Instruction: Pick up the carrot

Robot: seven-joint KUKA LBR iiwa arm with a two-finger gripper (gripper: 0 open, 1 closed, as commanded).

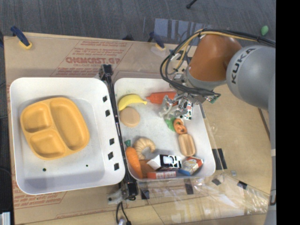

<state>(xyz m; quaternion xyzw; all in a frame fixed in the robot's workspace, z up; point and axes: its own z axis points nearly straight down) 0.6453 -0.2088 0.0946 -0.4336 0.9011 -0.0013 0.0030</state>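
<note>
Where the carrot [133,162] lies, at the lower left corner of the right bin [206,139] in the camera view, it is well apart from the gripper [178,108], below it and to its left. The carrot is orange with a green tuft at its upper end and rests against the bin's left wall. It is not in contact with the gripper.

A croissant [144,145] lies just beside the carrot, on the side toward the gripper. A milk carton [166,161] lies below the gripper, to the carrot's right, with a small box [192,165] beyond it.

Closer to the gripper, a hot dog [186,145] lies below it and a small orange pretzel-like piece [179,125] just beneath it. A round bun [130,117] and a banana [131,101] lie to its left. A red-orange elongated item [161,97] lies just up and left of it.

The gripper hangs over the upper right part of the right bin. How far it is open cannot be told, as cables and the wrist obscure it; nothing is visibly held.

The left bin [18,86], well left of the gripper, holds a yellow divided plate [54,127].
</note>
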